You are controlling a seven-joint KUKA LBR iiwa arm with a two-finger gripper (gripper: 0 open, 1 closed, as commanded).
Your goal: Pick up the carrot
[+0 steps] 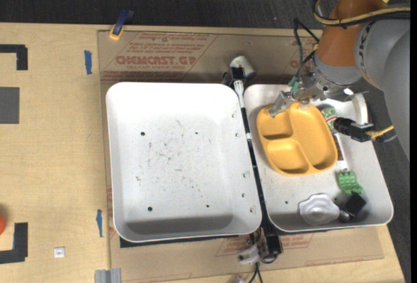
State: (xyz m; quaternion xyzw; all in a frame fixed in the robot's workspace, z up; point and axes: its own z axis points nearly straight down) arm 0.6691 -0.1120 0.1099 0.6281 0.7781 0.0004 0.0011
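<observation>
My gripper [284, 104] hangs low over the back left corner of the right bin [381, 177]. It is at the far left rim of a yellow divided dish [296, 138], close to it or touching it. Nothing can be made out in its grasp. The grey arm with its orange band [342, 34] reaches in from the upper right and hides the bin's back right corner.
The right bin also holds a green studded block [348, 180], a small black piece [352, 205] and a white-grey lump [317, 208] near its front wall. The left bin [117, 145] sits alongside. A small orange thing [2, 224] lies at the bench's far left edge.
</observation>
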